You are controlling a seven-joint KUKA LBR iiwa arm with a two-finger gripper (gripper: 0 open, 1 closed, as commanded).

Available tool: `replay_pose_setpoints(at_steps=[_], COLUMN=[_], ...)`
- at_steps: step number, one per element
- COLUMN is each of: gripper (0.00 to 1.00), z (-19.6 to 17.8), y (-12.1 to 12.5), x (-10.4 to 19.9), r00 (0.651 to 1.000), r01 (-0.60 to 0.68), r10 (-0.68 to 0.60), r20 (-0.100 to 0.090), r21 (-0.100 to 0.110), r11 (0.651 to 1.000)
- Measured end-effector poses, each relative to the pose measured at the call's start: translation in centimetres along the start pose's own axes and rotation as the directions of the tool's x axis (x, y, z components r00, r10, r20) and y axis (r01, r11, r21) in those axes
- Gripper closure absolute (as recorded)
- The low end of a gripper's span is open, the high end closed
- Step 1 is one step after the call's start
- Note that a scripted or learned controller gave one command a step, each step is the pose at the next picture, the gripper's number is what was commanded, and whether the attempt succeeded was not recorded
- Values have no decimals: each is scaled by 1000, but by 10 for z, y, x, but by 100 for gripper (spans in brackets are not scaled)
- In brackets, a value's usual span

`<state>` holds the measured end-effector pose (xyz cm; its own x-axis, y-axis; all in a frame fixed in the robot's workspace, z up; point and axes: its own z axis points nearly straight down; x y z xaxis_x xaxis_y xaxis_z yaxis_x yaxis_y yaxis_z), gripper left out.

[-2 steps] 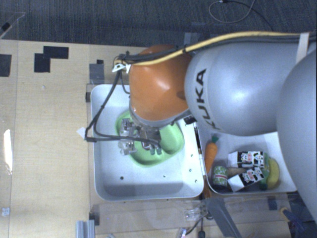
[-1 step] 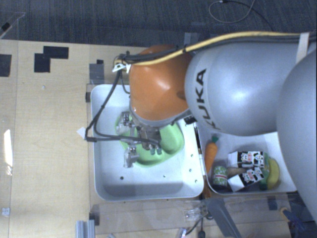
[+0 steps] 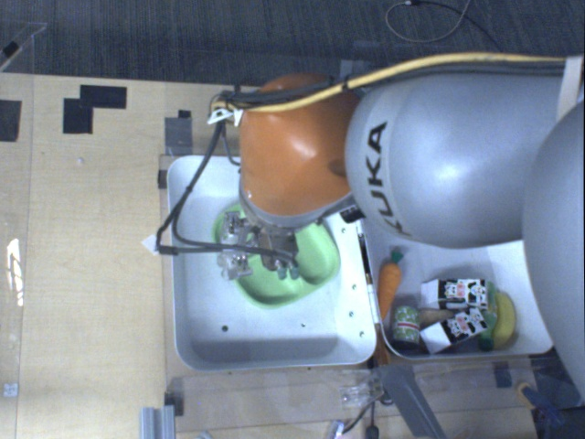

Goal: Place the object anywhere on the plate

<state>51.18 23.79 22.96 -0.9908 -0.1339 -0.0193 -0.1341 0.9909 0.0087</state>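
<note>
From the overhead camera I see my gripper [image 3: 259,252] hanging low over the green plate [image 3: 311,262] in the left bin [image 3: 196,332], my orange wrist band [image 3: 292,154] covering much of the plate's upper part. I cannot tell what state my gripper is in, nor whether it carries anything; no object is visible on the bare part of the plate, and I cannot say which thing is meant to go there. The carrot [image 3: 389,286], two milk cartons [image 3: 454,293], banana [image 3: 504,320] and a small can [image 3: 405,321] lie in the right bin [image 3: 530,263]. My worry: if I carry nothing, the placement comes to nothing; if I release near the plate's left rim, the thing may roll off into the bin; and the cable [image 3: 187,204] looping beside my wrist could snag.
</note>
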Motion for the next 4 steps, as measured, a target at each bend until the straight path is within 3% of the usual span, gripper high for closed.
replay_pose_setpoints(at_steps=[1,2,3,4], gripper=[100,0,100,0], z=[43,43,31,32], y=[-22,-22,-21,-21], x=[23,23,21,21], r00=[998,998,998,998], r01=[61,61,59,59], r10=[-61,-61,-59,-59], r20=[-13,-13,-3,-4], r21=[5,5,1,1], r11=[998,998,998,998])
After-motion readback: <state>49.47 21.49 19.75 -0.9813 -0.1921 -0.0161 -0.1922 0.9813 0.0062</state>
